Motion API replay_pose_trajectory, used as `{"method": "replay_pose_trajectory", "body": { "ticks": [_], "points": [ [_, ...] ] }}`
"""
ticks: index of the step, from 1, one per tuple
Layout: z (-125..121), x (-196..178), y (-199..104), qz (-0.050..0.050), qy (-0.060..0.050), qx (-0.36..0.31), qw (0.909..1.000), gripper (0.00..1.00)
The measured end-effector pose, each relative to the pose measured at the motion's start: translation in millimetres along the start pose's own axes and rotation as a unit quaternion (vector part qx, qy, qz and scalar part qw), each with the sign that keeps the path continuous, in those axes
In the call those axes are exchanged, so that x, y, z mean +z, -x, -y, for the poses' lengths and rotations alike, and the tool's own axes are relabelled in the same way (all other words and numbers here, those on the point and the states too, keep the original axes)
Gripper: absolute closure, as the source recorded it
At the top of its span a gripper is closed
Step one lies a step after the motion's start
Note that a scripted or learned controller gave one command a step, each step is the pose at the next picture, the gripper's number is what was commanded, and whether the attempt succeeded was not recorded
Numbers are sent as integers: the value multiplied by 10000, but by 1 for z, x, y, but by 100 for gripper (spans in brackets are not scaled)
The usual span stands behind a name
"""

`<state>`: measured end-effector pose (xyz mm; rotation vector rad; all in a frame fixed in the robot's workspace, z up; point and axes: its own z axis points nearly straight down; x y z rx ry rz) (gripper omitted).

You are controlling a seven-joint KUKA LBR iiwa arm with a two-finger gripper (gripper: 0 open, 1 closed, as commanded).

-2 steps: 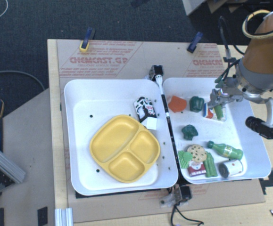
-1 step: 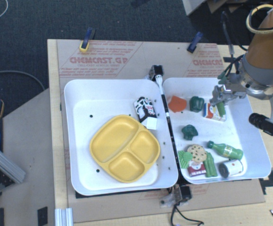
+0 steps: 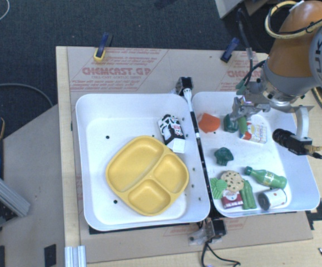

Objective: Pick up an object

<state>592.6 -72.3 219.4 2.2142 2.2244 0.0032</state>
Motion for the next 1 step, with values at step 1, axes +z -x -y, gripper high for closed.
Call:
{"method": "replay_pose_trajectory", "body": {
  "ticks": [1],
  "points": [
    [-15, -15, -55, -8, 7, -10, 10000, 100]
  ]
}}
